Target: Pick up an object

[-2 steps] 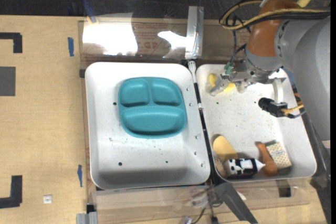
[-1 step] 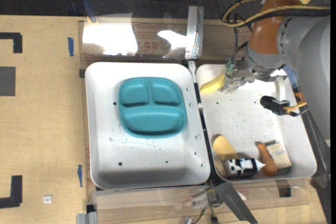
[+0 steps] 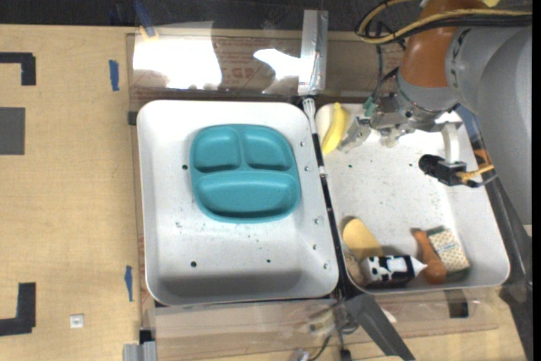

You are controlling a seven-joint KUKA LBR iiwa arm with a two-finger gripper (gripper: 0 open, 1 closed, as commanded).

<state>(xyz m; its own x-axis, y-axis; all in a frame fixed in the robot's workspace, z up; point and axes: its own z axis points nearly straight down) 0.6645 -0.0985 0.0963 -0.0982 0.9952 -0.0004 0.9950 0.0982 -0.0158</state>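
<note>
Hovering beside the curved yellow banana in the white right bin, the two-finger gripper, spread or shut I cannot tell, should centre over it first.

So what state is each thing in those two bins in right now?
Teal plate: right side up, flat in the left bin.
Banana: lying by the right bin's left wall.
Black-and-white toy: lying at the right bin's near edge.
End effector: low over the right bin, beside the banana.
</note>
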